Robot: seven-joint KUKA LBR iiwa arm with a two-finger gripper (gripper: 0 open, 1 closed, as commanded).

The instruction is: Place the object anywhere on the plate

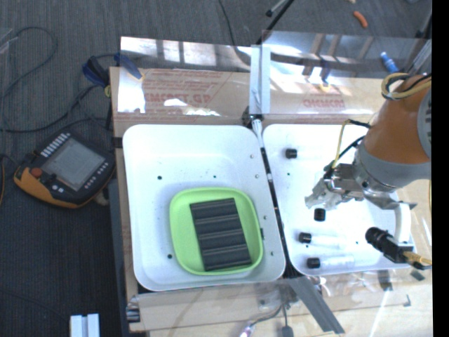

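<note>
Dark carpet surrounds the worktop, where the claw (324, 194), its state impossible to tell, is hung low in the right bin (295, 181) near small black-capped objects (320, 215), so a grasp and carry to the green plate (216, 231) seem needed next.

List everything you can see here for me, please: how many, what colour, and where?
bins: two, white, side by side on the bench
plate: one, green, in the left bin
ridged block: one, dark grey, lying on the plate
small caps: about four, black, scattered in the right bin
clear tubes: two, see-through, near the right bin's front
cardboard: brown, behind the bins
handheld controller: one, grey and orange, on the floor at left
cables: black, on the floor
arm: one, grey and orange, over the right bin
claw: one, metal, above the right bin's floor
</note>
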